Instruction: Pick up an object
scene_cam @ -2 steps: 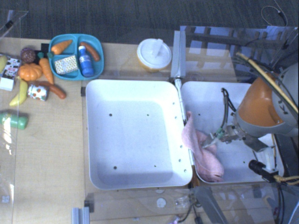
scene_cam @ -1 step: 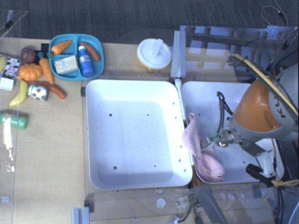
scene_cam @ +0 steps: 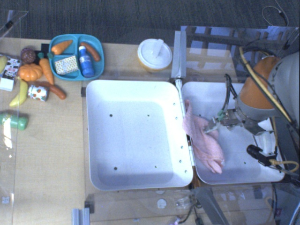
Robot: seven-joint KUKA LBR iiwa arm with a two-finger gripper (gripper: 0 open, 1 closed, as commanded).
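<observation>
- Lying limp along the right bin's (scene_cam: 243, 175) left wall, the pink cloth (scene_cam: 204, 142) looks soft, light and floppy.
- Pinching a raised fold near its middle seems best.
- The hand (scene_cam: 219, 121) hovers at its upper edge; whether its jaws are parted I cannot tell.

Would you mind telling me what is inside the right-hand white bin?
A pink cloth lies along the right bin's left wall, with the gripper at its upper edge. The arm hides the bin's right part.

Lighting was even and fairly bright, w/ a cool bluish cast. White bins (scene_cam: 136, 93) read pale blue-grey, no blown highlights. Shadows were soft: faint ones lay beside the cloth (scene_cam: 204, 142) and under the arm (scene_cam: 262, 90). Image was low-res and slightly soft overall; small toys (scene_cam: 33, 78) at left lacked fine detail.
</observation>
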